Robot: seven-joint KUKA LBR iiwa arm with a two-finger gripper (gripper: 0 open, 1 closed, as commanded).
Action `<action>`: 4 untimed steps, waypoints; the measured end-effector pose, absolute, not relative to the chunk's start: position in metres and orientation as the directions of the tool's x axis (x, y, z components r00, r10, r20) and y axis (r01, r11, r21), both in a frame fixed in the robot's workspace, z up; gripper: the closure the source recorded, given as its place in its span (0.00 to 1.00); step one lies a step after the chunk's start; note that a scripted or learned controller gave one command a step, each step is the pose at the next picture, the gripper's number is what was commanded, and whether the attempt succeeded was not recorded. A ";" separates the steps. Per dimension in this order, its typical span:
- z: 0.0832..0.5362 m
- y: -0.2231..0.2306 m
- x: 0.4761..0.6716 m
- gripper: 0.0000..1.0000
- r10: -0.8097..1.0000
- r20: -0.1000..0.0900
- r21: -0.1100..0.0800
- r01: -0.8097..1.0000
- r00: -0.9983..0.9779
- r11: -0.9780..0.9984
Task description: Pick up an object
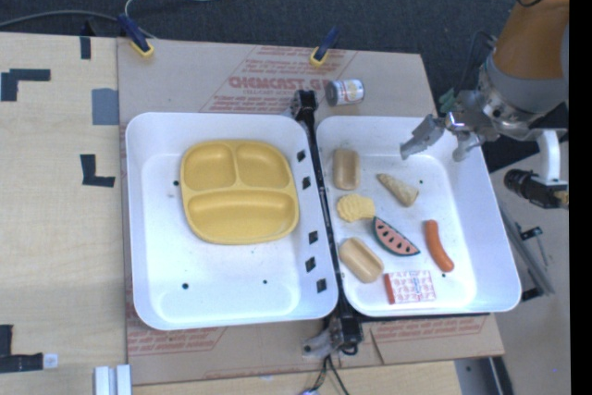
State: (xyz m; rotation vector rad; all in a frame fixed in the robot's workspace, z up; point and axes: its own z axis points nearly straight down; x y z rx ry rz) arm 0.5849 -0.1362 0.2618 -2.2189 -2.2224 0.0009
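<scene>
The right bin (481, 227) holds several toy foods: a tan bread roll (345, 168), a tan wedge (399, 190), a yellow ridged piece (354, 208), a watermelon slice (396, 238), a red sausage (438, 245), a tan bun (360, 259) and a red-and-white flat packet (409, 286). My gripper (439, 141) hangs over the bin's upper right corner with its fingers spread open and nothing between them. It is up and right of the tan wedge, apart from it.
The left bin (153, 227) holds a yellow divided plate (240, 190). A small jar (346, 92) lies on the cardboard behind the bins. Yellow clamps (324, 46) hold the cardboard's far edge. A black divider (314, 190) runs between the bins.
</scene>
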 end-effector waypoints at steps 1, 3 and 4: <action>0.112 -0.109 0.593 0.00 1.000 0.001 -0.004 1.000 -0.001 0.001; 0.086 -0.115 0.669 0.00 1.000 -0.001 0.003 1.000 -0.002 0.002; 0.095 -0.115 0.669 1.00 1.000 -0.003 0.002 1.000 -0.004 0.004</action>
